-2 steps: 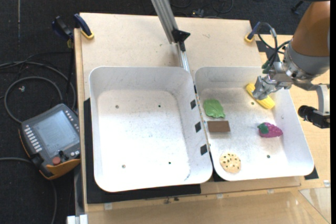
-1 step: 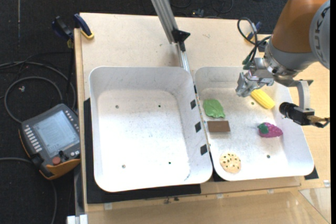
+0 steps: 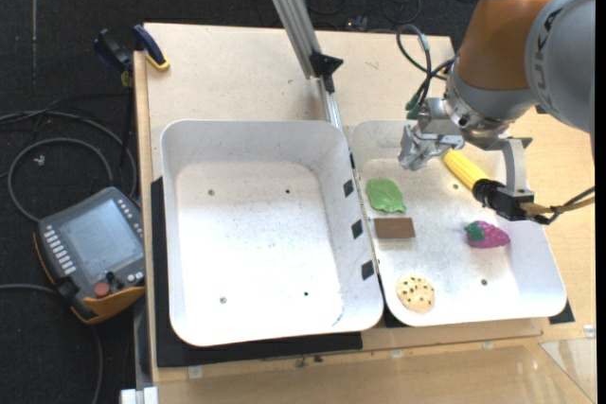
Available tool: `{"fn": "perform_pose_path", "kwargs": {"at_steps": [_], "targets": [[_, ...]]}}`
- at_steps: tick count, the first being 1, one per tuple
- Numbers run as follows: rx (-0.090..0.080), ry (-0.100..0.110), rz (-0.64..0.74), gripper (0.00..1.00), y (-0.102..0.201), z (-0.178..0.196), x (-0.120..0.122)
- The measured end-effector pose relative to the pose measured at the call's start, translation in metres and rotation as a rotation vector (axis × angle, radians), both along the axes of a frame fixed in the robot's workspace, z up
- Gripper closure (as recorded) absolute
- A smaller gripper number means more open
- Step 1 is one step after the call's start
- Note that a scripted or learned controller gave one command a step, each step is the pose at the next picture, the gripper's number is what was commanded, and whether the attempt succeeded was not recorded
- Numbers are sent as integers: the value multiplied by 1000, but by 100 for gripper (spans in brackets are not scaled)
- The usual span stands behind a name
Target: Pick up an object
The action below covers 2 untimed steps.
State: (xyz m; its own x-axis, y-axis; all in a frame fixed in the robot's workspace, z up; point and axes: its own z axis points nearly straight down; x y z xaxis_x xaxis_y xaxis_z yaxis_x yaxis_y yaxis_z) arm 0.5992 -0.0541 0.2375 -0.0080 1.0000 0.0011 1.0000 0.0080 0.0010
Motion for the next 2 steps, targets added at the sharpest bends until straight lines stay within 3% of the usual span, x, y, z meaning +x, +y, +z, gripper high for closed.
{"fn": "perform_pose_path", "kwargs": {"at_steps": [2], "targets": [[1, 0, 0, 100, 113, -10, 23]]}}
